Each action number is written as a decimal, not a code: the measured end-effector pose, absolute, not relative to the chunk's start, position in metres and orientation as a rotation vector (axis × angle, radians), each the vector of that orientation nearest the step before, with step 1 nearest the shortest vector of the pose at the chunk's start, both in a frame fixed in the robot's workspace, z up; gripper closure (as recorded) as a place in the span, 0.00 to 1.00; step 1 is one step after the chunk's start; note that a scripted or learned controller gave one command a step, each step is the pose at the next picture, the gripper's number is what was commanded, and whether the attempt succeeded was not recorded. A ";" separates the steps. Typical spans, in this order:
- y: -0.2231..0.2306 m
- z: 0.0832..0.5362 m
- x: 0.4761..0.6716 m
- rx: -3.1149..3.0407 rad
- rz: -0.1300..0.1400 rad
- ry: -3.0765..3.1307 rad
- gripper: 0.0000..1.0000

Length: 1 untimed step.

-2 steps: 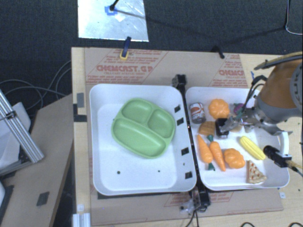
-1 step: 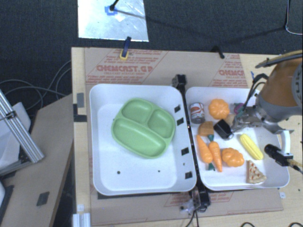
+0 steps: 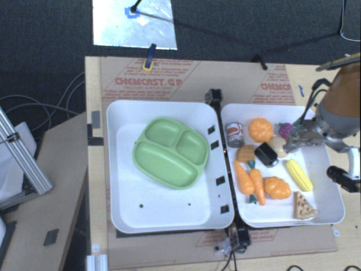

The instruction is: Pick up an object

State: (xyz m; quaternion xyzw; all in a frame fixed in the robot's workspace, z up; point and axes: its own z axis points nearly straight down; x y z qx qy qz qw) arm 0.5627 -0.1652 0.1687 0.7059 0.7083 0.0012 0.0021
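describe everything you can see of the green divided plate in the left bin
The green divided plastic-looking plate is a rounded, pale green tray with three compartments: one long section along its lower left side and two smaller ones toward the upper right, separated by raised ridges. It lies flat and right side up, turned at an angle, in the upper middle of the left shallow white bin. Its compartments hold nothing. It rests on the bin floor, apart from the walls, and nothing else touches it.

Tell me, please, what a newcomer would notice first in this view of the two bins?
Probably the big green divided plate, lying alone in the left bin. Next, the crowd of toy food in the right bin: two carrots, yellow corn, an orange pumpkin and a pizza slice. The gripper reaches in over that bin's far right side.
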 end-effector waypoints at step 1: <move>-0.165 0.222 0.564 2.212 0.005 2.223 1.00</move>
